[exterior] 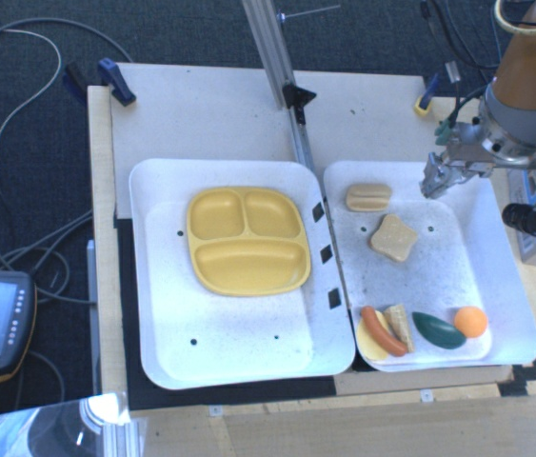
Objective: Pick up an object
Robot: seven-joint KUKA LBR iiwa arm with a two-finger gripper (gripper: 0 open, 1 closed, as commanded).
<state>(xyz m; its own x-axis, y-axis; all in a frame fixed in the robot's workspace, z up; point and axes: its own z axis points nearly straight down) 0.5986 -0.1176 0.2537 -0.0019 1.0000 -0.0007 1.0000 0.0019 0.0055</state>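
In the right bin lie a tan bread roll at the back, a beige bread slice just in front of it, and a row along the front wall: a red-orange hot dog, a pale wedge, a dark green vegetable and an orange ball. My gripper hangs over the bin's back right part, to the right of the roll, with nothing seen between its fingers. The fingers look close together.
The left bin holds a yellow divided plate. A metal pole slants over the bench from the back, ending above the gap between the bins. Blue clamps sit at the bench's back corners. Cables lie on the floor at left.
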